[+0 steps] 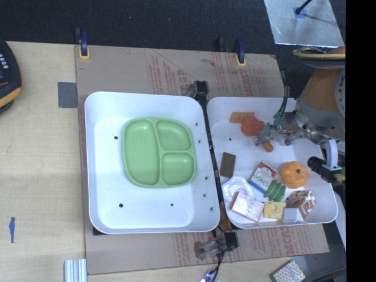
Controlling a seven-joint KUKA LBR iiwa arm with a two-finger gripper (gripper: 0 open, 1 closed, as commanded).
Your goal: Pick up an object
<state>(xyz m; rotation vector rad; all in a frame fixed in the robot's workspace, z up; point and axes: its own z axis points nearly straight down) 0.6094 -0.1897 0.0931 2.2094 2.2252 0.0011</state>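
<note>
**Gripper low in the right bin, among the toy food**

Two white bins sit side by side on a sheet of brown cardboard. The left bin (100, 213) holds one thing, a green divided plate (158, 151), lying flat near its middle, with three compartments facing up.

The right bin (226, 107) is the busy one. The arm comes in from three o'clock, its orange band (320, 87) showing above the grey wrist, and the gripper (275, 135) is down inside the bin toward its upper half. I cannot tell whether the fingers are open or closed from here; the metal parts blur together and nothing is plainly seen between them.

Just at nine o'clock of the gripper lies a red tomato-like piece (252, 126), close beside it, and whether they touch is unclear. At eleven o'clock of that piece is a flat orange cracker shape (241, 117). A small reddish sausage-shaped bit (267, 147) lies right under the gripper at six o'clock.

Further toward six o'clock in the bin, an orange pumpkin (294, 174) sits near the right wall. Left of it is a small printed carton (262, 176), with a green pod (274, 191) between the two and slightly lower. A dark brown rectangle (227, 164) lies flat near the bin's left wall. Along the bottom edge are a crumpled clear wrapper with a printed box (247, 207), a yellow cheese block (273, 210), and a brown-and-white piece (302, 202), packed close together.
</note>
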